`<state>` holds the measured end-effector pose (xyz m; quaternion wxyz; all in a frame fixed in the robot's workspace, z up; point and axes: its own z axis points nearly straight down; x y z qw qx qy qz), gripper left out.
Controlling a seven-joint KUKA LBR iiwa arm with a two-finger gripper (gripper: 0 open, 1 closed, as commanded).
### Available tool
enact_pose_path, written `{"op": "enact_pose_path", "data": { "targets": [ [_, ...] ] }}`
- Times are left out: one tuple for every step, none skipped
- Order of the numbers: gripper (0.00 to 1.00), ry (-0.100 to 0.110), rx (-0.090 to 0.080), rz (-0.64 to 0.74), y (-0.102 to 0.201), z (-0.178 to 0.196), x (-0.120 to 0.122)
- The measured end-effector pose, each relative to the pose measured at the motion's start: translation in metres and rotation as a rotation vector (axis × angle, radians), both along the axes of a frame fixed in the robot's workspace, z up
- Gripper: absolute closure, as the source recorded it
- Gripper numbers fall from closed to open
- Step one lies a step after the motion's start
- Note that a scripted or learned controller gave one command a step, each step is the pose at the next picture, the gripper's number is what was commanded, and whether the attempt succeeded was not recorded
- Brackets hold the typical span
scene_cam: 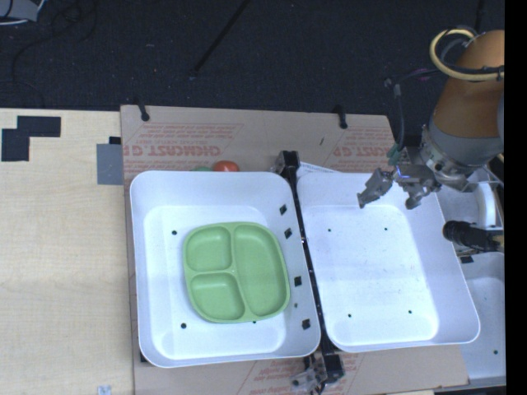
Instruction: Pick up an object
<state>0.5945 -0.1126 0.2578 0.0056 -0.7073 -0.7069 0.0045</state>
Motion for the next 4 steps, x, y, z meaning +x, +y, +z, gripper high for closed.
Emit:
{"op": "enact_pose_path", "data": {
  "targets": [
    [0.00,-0.011,-0.001,0.002,0.000,0.007,0.002],
    [0.00,-0.006,-0.001,0.000,-0.008,-0.041,0.001],
    [0.00,-0.005,0.000,0.001,-0.005,-0.105,-0.004],
    [0.00,-0.008,0.000,0.000,-0.006,-0.150,0.000]
  ]
}}
